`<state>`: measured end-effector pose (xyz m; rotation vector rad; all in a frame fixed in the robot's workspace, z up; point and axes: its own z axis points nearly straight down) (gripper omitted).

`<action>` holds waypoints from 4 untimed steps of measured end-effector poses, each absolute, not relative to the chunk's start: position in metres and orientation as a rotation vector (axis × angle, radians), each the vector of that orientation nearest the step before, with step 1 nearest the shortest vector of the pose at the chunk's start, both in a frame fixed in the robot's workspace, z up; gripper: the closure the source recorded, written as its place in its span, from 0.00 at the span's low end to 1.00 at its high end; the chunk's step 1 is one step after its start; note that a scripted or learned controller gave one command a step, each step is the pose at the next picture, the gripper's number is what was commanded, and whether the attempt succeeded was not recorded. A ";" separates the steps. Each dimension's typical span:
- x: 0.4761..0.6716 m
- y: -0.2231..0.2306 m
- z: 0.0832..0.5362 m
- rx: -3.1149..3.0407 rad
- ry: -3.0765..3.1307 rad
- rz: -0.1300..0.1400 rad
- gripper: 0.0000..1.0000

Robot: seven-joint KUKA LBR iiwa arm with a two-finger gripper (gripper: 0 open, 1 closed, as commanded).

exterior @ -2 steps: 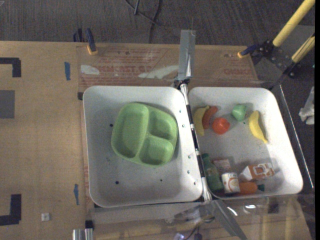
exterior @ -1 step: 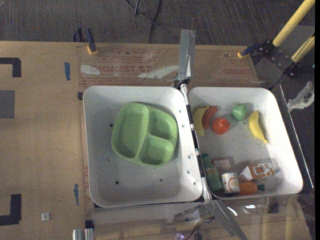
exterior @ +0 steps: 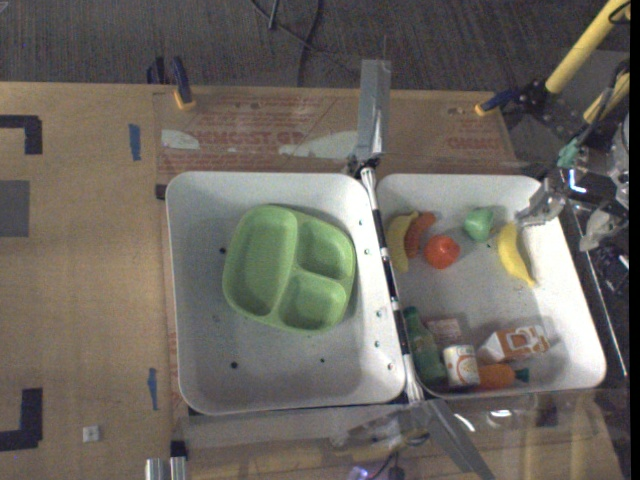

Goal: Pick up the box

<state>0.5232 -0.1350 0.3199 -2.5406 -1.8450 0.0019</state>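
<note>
We find the gripper [exterior: 540,208] at the right bin's [exterior: 590,313] upper right edge, just above the banana [exterior: 514,252]; whether its claw is spread or pressed together we cannot tell. The box [exterior: 515,344] lies tilted near that bin's lower right corner, well apart from the gripper, beside a small carton [exterior: 460,364]. The left bin [exterior: 200,348] bears a green divided plate [exterior: 291,267].

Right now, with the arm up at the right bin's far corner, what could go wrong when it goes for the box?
1. The box lies near the right bin's front wall, touching an orange piece and close to a small carton, so the pincer may snag a neighbour.
2. A banana lies just below the pincer; a low sweep could knock it.
</note>
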 end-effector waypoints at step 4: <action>0.532 -0.214 0.446 -2.692 -1.631 -0.001 1.00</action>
